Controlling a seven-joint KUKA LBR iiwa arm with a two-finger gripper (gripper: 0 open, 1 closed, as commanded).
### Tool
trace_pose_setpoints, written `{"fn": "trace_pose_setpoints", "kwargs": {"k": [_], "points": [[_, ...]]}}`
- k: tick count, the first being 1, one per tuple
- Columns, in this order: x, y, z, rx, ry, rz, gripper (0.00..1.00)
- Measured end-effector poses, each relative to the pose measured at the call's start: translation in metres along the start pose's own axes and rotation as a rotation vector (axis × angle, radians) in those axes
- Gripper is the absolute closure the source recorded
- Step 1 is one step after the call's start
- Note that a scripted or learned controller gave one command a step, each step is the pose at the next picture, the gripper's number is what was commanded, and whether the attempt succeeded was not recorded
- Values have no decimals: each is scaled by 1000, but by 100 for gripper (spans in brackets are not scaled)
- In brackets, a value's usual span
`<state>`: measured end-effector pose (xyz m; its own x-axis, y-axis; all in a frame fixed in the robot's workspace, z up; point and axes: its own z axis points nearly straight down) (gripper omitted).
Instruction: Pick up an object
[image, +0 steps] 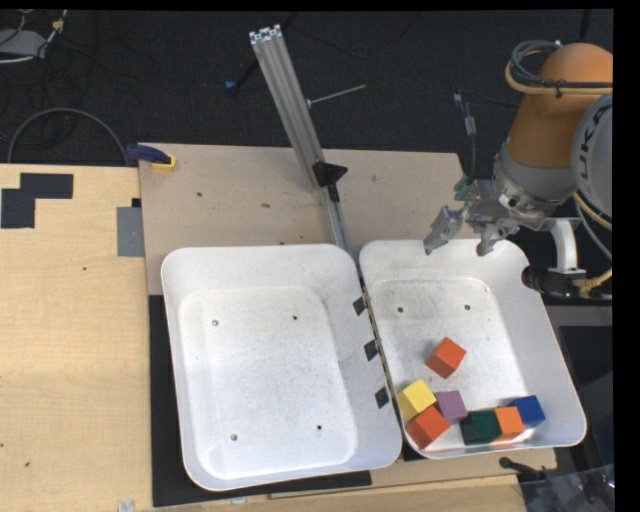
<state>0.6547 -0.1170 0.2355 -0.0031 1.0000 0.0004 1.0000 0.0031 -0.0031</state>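
1. Overhead, the gripper (466, 238) hangs above the far rim of the right bin (556, 352), its two grey fingers spread apart with nothing between them.
2. The arm (556, 100) comes in from the right, its orange band sitting above the grey wrist.
3. An orange-red block (447, 356) lies alone near the middle of the right bin's floor, tilted like a diamond and well apart from the claw.
4. The other blocks crowd the near edge of the same bin: a yellow block (417, 397) on the left, with a second orange-red block (429, 426) just nearer than it and touching it.
5. A purple block (452, 405) sits just right of the yellow one.
6. Further right along the near wall come a dark green block (480, 427), an orange block (509, 421) and a blue block (529, 409), packed side by side.
7. The left bin (190, 300) sits beside the right one, the two rims meeting along the middle, where small black clips (369, 349) show.
8. A slanted aluminium rail (293, 110) rises from the bench (240, 195) beyond the two bins.
9. A light wooden board (70, 330) covers the left of the scene, with dark patches at its far corner.
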Motion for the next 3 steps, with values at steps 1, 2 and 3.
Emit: {"fn": "trace_pose_setpoints", "kwargs": {"k": [1,2,3], "points": [[0,0,0,0,0,-1,0],[77,-21,49,6,4,-2,0],[141,-51,31,2,3,-3,0]]}}
